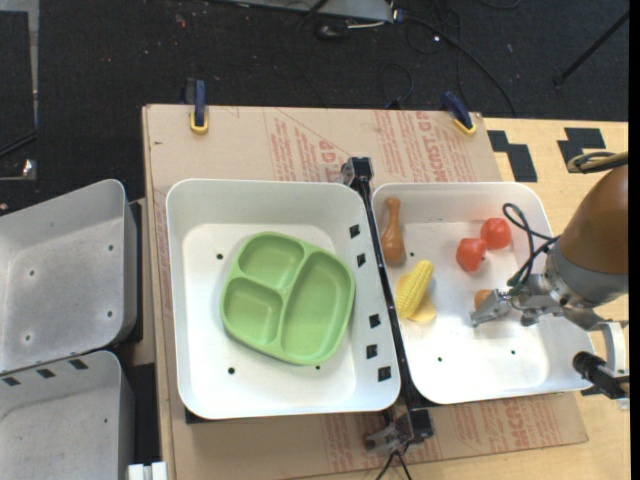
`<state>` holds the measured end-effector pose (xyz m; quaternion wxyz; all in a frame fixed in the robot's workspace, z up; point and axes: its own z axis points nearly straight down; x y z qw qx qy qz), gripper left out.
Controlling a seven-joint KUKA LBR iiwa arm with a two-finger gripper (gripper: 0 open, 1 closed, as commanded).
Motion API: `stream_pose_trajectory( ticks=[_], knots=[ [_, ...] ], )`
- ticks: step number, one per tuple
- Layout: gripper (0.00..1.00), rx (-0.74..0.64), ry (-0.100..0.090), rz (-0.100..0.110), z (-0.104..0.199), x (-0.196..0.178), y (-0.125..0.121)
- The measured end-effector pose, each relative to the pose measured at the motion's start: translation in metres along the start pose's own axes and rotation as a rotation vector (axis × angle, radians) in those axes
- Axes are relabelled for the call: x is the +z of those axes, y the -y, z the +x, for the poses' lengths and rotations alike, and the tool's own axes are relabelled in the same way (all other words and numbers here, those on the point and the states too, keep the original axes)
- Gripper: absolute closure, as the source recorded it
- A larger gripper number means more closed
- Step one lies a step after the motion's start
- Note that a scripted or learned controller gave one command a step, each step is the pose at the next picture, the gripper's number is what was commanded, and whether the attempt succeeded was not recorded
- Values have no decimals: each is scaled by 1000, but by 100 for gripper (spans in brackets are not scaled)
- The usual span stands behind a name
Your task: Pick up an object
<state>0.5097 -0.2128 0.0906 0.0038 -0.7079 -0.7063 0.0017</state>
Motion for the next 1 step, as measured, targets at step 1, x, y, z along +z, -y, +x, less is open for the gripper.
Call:
stream_pose_trajectory(
  ticks=[1],
  knots=[
    [100, 0, 1, -4, 0, -12, -2]
  ],
)
